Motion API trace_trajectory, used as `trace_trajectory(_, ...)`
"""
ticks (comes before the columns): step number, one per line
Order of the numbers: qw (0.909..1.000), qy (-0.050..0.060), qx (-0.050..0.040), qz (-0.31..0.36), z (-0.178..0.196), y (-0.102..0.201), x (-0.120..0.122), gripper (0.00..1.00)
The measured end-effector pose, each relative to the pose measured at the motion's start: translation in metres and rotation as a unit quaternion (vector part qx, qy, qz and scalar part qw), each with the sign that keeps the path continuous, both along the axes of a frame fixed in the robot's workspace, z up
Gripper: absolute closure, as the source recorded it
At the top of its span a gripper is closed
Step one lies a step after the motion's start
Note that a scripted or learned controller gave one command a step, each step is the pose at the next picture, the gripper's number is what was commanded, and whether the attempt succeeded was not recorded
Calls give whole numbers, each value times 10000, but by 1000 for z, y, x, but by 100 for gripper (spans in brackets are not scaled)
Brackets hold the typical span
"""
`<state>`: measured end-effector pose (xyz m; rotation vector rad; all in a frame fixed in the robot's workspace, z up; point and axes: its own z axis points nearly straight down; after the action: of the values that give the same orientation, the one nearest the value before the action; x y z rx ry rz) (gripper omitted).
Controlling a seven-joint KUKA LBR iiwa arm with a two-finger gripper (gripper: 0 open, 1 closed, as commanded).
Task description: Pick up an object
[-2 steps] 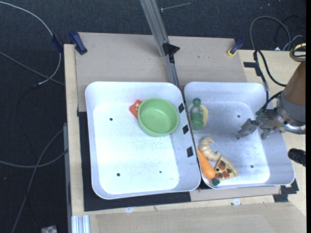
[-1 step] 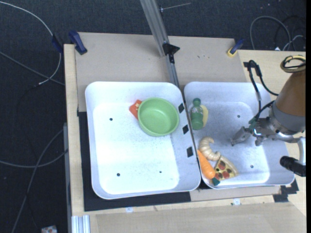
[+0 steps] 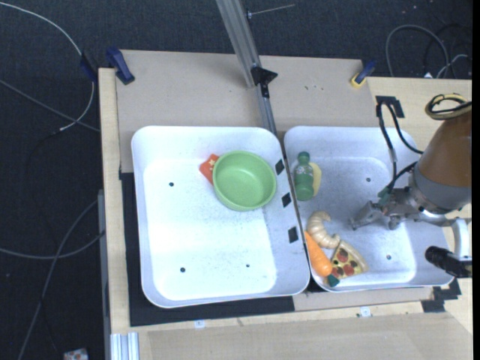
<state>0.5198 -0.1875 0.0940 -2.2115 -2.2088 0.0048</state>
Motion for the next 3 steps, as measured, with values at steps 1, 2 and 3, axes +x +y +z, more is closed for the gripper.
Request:
trace_trajectory(1, 10000, -27, 2, 4, 14, 0, 2, 100)
trace_trajectory(2, 9999, -99, -50, 8, 59, -1, 1, 100)
trace_trajectory(3, 9999, -109, -49, 13, 105, 1, 4, 100)
